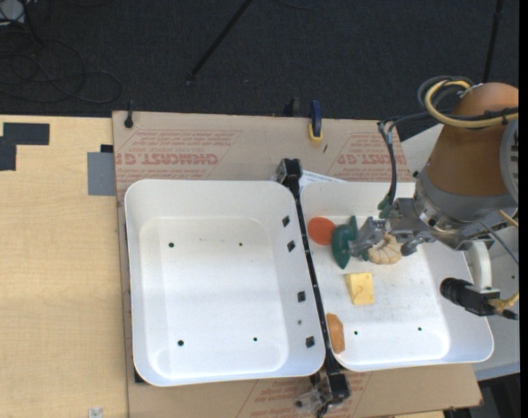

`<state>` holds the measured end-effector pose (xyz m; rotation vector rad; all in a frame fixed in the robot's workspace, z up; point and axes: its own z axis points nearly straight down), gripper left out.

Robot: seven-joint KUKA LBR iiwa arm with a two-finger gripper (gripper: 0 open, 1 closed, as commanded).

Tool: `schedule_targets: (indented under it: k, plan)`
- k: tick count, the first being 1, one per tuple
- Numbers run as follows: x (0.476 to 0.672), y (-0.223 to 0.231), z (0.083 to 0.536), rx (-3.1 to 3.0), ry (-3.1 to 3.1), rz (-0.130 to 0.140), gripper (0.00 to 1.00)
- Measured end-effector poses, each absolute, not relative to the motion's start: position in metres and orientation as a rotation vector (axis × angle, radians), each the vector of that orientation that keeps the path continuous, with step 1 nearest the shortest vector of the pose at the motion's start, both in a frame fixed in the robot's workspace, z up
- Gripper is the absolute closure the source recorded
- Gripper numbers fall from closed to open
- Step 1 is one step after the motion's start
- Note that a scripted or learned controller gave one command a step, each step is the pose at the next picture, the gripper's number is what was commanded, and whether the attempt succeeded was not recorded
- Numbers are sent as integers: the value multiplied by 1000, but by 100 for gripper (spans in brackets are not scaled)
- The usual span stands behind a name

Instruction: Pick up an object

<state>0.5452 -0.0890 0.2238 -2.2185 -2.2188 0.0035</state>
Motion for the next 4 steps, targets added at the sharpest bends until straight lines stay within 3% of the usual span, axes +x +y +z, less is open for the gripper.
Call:
schedule_targets:
  k: [1, 2, 3, 4]
  plan:
    - [494, -42, 185, -2211, -2217, 8, 0]
    - [490, -90, 99, -2221, -2211, 11, 0]
    - [559, -104, 87, -2222, -2223, 0, 0]
    - [555, -104, 97, -2225, -2212, 4, 100]
